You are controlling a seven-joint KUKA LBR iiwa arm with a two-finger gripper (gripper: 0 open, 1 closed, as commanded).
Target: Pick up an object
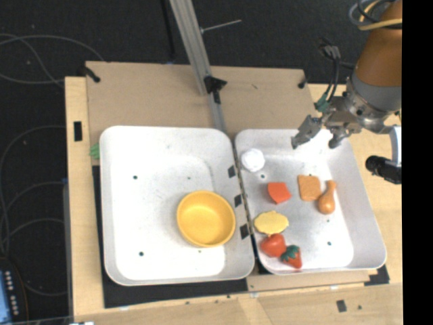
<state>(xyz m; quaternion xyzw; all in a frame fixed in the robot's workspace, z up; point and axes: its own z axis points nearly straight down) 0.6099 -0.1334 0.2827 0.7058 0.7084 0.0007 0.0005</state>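
While no single item is marked out by the task, the loose objects all lie in the right bin (352, 246), and none of them sits between the gripper's fingers. Nearest the gripper is a small white round piece (253, 160) near the bin's upper left corner. Below it, toward the middle, lies a red-orange block (279, 193), with an orange slab (309, 187) just beside it to the right and an orange pear-shaped piece (327, 200) touching or almost touching that slab's right edge. Lower down, close to the bin's left wall, a flat yellow piece (270, 222) rests just above a red tomato-like object (273, 245), and a strawberry with a green top (292, 256) lies against the tomato's lower right.

The gripper (319, 135) hangs over the upper right part of this bin, well apart from all the pieces, its two fingers (302, 135) spread wide with nothing between them. The arm (379, 59) reaches in from the right, its orange band above the grey wrist.

To the left, the other white bin (135, 161) holds a yellow bowl (205, 218), upright, in its lower right part near the wall shared with the right bin. Both bins sit on a tan bench (155, 93). A grey metal bar (189, 29) slants down from the top toward the gap between the bins, and thin cables (27, 66) trail over the dark floor at the left.
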